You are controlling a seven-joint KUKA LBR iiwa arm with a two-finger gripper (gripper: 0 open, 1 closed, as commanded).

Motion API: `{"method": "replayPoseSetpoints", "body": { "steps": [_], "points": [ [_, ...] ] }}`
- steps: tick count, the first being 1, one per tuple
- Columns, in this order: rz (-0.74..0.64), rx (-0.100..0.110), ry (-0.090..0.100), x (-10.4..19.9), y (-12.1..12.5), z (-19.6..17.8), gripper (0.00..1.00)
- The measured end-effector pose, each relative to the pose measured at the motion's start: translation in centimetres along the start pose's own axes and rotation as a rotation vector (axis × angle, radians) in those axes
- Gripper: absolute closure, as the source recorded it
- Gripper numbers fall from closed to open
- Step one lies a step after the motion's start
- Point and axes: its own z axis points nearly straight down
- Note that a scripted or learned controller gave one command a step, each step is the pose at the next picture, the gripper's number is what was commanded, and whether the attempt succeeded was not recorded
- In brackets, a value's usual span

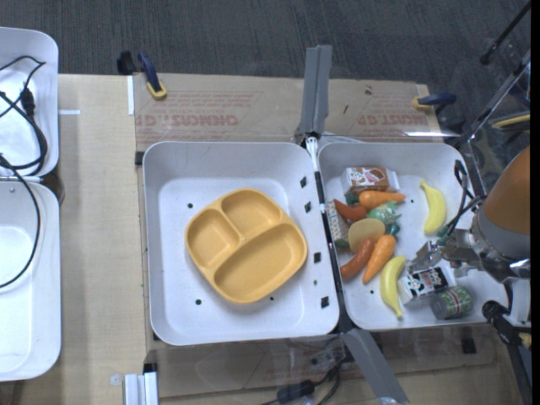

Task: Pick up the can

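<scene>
I see can [452, 303] lying on side in right bin [363, 157], near right corner, just right of small milk carton [421, 282]. Gripper [432, 255] hangs just above carton, left and a bit far of can; jaw state I cannot tell. Two bananas [392, 286], carrots [380, 258] clustered left of gripper. Left bin [160, 226] holds yellow divided plate [245, 245].

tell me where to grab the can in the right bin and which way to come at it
The can lies on its side near the right bin's front right corner, so I'd come straight down and close across its round body at mid-length, not its ends. A small carton crowds its left end, with the gripper above that, so favour the right half.
</scene>
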Motion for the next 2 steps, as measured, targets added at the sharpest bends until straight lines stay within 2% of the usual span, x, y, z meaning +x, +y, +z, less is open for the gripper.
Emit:
{"method": "replayPoseSetpoints", "body": {
  "steps": [1, 2],
  "points": [
    [0.023, -0.001, 0.001, -3.1, 0.5, -2.2, 0.0],
    [-0.138, -0.002, 0.001, -2.3, 0.4, 1.5, 0.0]
  ]
}}
